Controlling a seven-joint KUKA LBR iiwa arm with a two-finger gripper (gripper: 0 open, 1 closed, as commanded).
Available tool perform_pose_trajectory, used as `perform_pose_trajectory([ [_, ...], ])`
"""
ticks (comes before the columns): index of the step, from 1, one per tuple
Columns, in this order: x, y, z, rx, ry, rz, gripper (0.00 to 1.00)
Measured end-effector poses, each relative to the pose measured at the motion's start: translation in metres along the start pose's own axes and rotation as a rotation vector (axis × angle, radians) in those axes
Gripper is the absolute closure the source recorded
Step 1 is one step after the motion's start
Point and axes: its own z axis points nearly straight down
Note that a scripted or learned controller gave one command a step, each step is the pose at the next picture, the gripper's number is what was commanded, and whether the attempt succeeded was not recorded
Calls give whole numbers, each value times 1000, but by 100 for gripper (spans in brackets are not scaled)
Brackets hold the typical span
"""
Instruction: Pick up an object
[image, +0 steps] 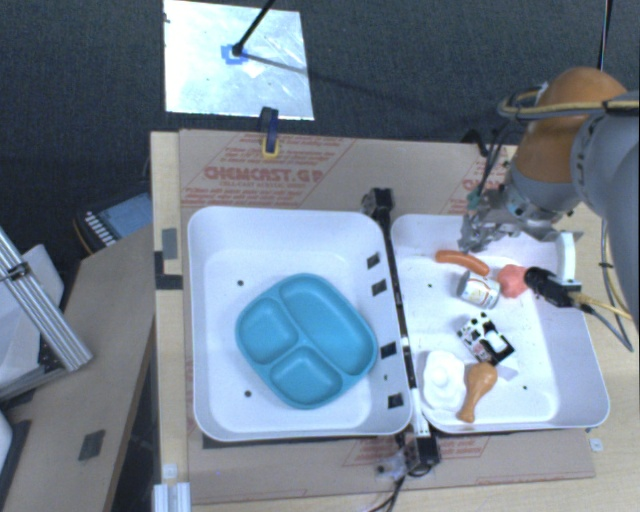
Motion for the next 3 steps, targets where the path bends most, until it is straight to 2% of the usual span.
perform_pose_trajectory([
  [2,8,1,-110,-2,-1,-6,100],
  [3,59,-15,-115,4,3,-10,100],
])
